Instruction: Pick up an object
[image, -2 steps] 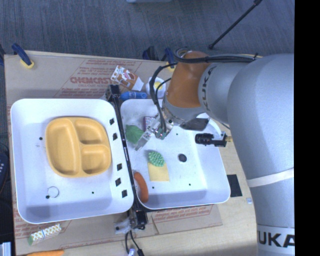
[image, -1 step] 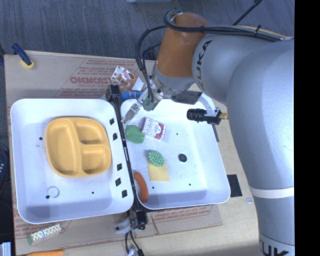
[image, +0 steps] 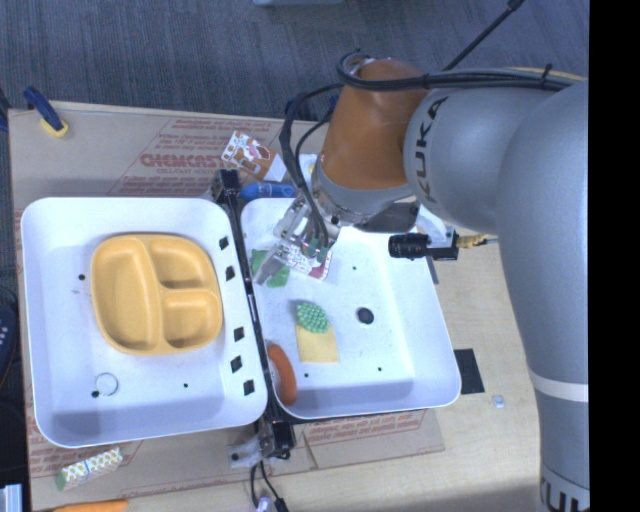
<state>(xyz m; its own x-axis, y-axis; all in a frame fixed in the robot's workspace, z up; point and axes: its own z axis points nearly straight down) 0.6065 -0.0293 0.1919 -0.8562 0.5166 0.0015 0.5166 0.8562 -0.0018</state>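
Dark carpet is showing beyond a bench lined with printed cardboard (image: 180, 160), which is bearing two shallow white bins side by side. Left bin (image: 50, 300): is holding one yellow compartment tray (image: 155, 292), lying flat near its middle. Right bin (image: 420, 330): is holding loose pick candidates, namely a green textured piece (image: 312, 317) resting against a yellow slab (image: 318, 345), an orange item (image: 283, 375) lying at the near left corner by the divider, and a small dark spot (image: 365, 317) (possibly a hole or a button; too small to tell). Gripper (image: 300, 240): is hanging low over the far left part of the right bin, where a pink-edged packet (image: 305, 262) and a green scrap (image: 268, 266) are lying just under it; whether its fingers are spread or closed cannot be told, as the wrist is masking them. Arm (image: 470, 140): is reaching in from the right, apparently positioned for a descent onto that packet. Nothing is visibly lifted, so the pick is judged not yet done.
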